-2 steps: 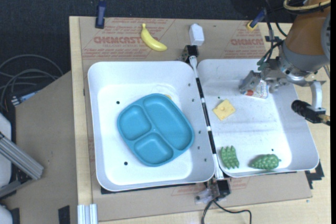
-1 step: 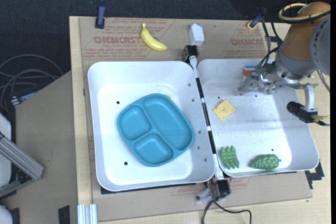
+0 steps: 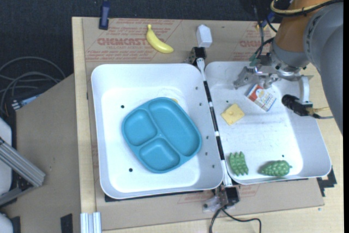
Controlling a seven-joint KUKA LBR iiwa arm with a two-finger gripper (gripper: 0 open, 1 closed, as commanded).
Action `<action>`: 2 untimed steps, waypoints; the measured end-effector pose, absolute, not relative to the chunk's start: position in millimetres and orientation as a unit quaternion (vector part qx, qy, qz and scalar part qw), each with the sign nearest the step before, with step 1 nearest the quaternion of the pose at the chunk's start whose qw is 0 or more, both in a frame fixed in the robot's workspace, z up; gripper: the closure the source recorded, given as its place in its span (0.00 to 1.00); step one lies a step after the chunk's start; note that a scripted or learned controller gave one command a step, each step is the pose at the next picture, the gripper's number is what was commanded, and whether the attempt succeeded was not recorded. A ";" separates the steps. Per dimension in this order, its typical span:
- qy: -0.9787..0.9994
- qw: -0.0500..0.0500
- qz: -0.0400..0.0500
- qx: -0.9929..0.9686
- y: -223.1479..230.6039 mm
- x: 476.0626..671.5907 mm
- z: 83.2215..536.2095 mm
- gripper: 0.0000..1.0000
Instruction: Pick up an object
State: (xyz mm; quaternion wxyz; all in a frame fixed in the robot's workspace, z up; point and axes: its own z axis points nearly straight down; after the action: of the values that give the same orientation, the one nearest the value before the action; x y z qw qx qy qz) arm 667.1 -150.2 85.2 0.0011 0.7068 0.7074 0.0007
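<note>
My arm reaches in from the right, its hand low over the small red-and-white carton, which lies diagonally; finger state I cannot tell.

hand over right bin, blue tray

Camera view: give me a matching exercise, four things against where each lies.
Things:
1. blue tray
2. banana
3. yellow piece
4. green grapes

Places:
A. on the bench above the left bin
B. near edge of the right bin
C. in the left bin
D. middle of the right bin

Pairs: 1-C, 2-A, 3-D, 4-B
</note>
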 end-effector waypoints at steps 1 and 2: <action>0.707 -0.001 0.000 0.707 -139.9 638.7 84.8 0.00; 0.707 0.000 0.000 0.707 -140.1 639.3 95.3 1.00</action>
State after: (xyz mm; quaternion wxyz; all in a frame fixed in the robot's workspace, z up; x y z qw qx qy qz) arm 639.3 -140.1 95.3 0.0004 0.7075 0.7067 0.0001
